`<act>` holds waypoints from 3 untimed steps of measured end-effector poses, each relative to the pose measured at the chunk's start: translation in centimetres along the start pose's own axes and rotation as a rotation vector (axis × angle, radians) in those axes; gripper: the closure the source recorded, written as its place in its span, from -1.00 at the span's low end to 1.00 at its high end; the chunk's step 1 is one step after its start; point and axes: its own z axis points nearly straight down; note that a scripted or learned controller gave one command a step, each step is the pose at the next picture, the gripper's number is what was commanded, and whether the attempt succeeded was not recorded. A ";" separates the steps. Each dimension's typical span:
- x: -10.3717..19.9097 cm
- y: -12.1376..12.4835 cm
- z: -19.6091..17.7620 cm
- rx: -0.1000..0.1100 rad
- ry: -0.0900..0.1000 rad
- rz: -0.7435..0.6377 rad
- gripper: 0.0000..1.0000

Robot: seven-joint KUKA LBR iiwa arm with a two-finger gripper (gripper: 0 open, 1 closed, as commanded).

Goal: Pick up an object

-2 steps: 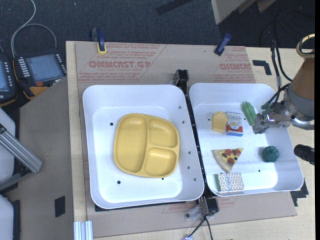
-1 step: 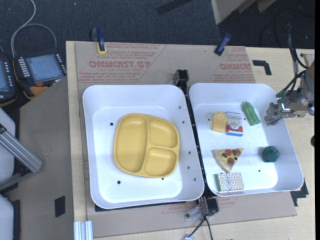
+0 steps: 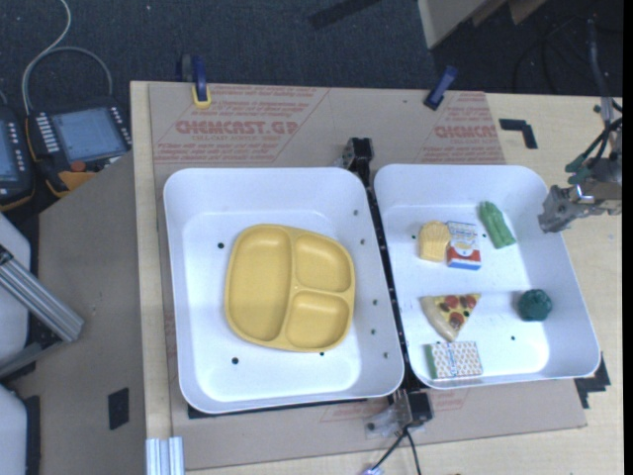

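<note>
A bench [image 3: 297,117] covered with printed brown board fills the middle of the overhead view, with dark floor behind it. At the far left, off the bench, a handheld control pendant [image 3: 84,134] with a screen lies beside a looped grey cable.

Two shallow white bins sit side by side on the bench, their inner edges nearly touching. The left bin [image 3: 188,295] holds one thing: a yellow divided plate [image 3: 287,287] with three compartments, lying flat near the bin's middle.

The right bin [image 3: 569,349] holds several small toy foods, spread apart. Toward its upper left, a small yellow piece [image 3: 432,241] touches a red, white and blue carton [image 3: 463,246]. Just right of them, near the back wall, a green oblong piece [image 3: 497,224] lies at a slant. Lower down, a pizza slice [image 3: 452,312] with red toppings points toward the front, and below it a small patterned square packet [image 3: 456,360] lies near the front wall. A dark green round object [image 3: 535,305] sits alone near the bin's right side.

At the right edge, the gripper [image 3: 562,209] hangs over the right bin's right rim, above and apart from the dark green round object. Nothing is between its fingers; whether they are spread or closed cannot be told.
</note>
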 end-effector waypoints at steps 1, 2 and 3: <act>4.6 2.0 0.0 0.004 0.003 -0.004 1.00; 9.8 3.4 0.2 0.005 0.004 -0.005 1.00; 14.1 6.1 1.3 0.005 0.003 -0.004 1.00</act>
